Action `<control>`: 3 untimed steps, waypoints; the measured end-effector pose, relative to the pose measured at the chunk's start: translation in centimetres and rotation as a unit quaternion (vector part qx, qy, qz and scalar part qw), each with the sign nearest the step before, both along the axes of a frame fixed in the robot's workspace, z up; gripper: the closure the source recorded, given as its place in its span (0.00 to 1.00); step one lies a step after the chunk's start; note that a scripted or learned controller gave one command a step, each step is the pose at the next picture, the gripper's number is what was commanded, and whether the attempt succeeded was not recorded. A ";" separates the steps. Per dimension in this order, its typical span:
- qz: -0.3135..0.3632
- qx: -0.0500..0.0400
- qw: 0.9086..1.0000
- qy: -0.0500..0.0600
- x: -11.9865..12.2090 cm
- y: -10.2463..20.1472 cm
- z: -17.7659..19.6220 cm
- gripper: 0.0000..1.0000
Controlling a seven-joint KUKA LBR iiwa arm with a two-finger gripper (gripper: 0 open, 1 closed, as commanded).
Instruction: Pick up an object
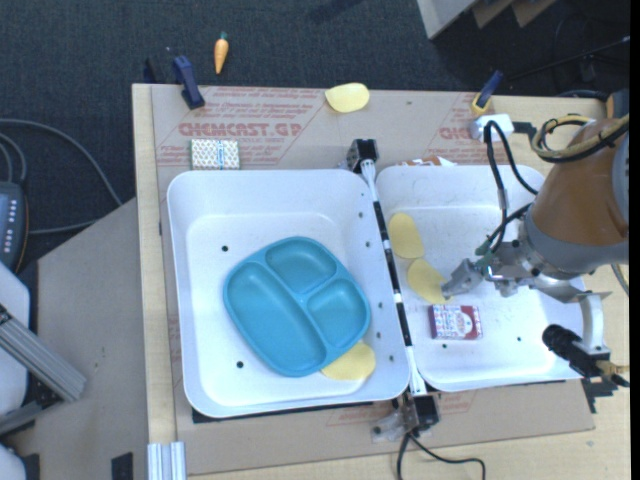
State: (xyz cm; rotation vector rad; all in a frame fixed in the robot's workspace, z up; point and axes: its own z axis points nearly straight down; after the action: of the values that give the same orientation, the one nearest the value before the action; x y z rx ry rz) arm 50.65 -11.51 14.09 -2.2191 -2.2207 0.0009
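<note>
The grey arm with its orange band reaches in from the right over the right shallow white bin (pixel 520 193), and its two-finger gripper (pixel 462 278) hangs low near that bin's left side. Whether it is spread or pressed together cannot be told from this slant. Its tip lies just beside a flat yellow oval piece (pixel 425 280), perhaps touching its edge, though nothing shows between the gripper's tips. A second yellow oval piece (pixel 405 235) lies just above it by the bin wall. A small red and white packet (pixel 454 322) lies flat just below the gripper. In the left white bin (pixel 200 228) sits a blue three-compartment plastic plate (pixel 295 303), with another yellow piece (pixel 350 363) tucked against its lower right rim.
</note>
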 end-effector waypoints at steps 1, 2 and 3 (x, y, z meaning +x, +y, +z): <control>0.000 0.000 1.000 -0.004 -1.9 0.2 -5.2 0.00; -0.002 -0.004 1.000 -0.008 -1.7 -0.1 -4.1 1.00; -0.002 -0.004 1.000 -0.008 -1.7 -0.1 -4.1 0.00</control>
State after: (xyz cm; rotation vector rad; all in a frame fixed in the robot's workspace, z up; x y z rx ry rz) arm 48.92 -11.63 10.04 -2.2363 -2.2282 -0.0069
